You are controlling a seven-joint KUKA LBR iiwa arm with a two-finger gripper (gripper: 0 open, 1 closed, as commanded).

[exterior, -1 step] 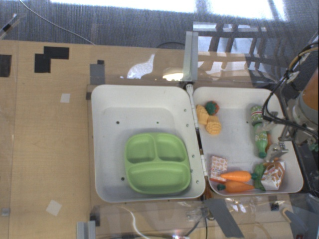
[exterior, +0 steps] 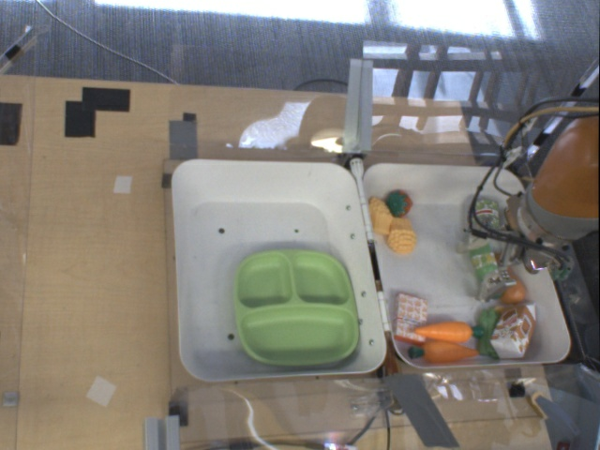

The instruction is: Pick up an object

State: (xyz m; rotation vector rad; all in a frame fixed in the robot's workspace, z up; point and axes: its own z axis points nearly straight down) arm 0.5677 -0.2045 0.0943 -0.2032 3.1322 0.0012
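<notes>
Gripper point(exterior: 507, 275) hangs low in the right bin point(exterior: 441, 216), just above the small carton point(exterior: 514, 332); its grasp cannot be told.

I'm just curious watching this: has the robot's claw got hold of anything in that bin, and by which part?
It cannot be told: the gripper is down among the toys in the right bin, hidden in clutter.

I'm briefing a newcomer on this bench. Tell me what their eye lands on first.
The bright green divided plate stands out first, lying alone in the left bin. Next come the two orange carrots at the near edge of the right bin, among small toy foods. The arm's orange band looms over that bin's right side.
</notes>
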